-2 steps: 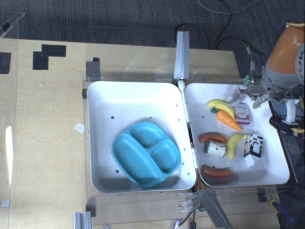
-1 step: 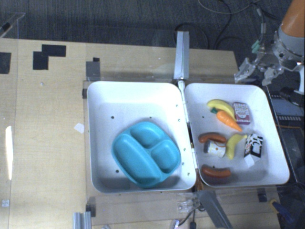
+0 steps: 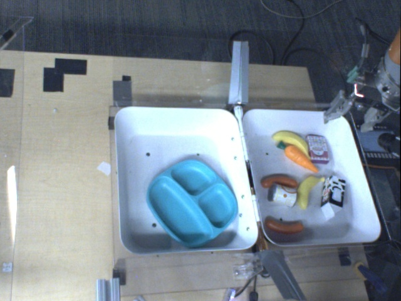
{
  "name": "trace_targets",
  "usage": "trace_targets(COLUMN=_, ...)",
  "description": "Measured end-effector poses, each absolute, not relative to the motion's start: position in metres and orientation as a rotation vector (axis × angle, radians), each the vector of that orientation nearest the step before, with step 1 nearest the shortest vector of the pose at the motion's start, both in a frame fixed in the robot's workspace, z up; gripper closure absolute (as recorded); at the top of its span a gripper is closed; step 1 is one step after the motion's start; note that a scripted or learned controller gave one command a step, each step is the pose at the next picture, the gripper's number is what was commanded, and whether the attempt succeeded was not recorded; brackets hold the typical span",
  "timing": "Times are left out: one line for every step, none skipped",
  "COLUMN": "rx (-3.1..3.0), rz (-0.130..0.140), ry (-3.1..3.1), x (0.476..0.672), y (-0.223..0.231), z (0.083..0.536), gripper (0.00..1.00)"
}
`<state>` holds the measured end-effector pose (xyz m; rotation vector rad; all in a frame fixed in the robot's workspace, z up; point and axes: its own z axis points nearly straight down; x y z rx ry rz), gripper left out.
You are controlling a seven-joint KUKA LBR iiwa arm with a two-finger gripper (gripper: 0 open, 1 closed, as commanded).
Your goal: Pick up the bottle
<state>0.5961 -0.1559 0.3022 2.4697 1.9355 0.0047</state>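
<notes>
bottle: we take the small white bottle (image 3: 283, 196) to be the stubby piece lying on its side in the right shallow white bin (image 3: 360, 168), near that bin's middle and toward its left wall.
neighbours: a brown sausage (image 3: 279, 181) touches the bottle's far side, a yellow curved fruit-like piece (image 3: 307, 190) lies just beside it on the right, and a second brown sausage (image 3: 285, 226) lies near it toward the front wall.
pincer: the grey two-finger gripper (image 3: 341, 107) hangs over the far right corner of the right bin, at its rim.
pincer state: we cannot tell how far open it is, and we cannot make out anything held in it.
bottle to pincer: well apart; the bottle lies lower and to the left in our view, with an orange carrot (image 3: 301, 158) and a small maroon box (image 3: 317, 148) between them.
left bin: the left shallow white bin (image 3: 135, 168) holds a light blue divided plastic plate (image 3: 191, 200).
</notes>
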Motion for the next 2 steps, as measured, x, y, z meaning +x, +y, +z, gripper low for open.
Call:
trace_targets(rx=2.416, rz=0.012, ry=1.995, x=0.625, y=-0.159, z=0.107, gripper=0.00)
trace_targets(rx=2.432, rz=0.010, ry=1.982, x=0.670, y=-0.063, z=0.187, gripper=0.00)
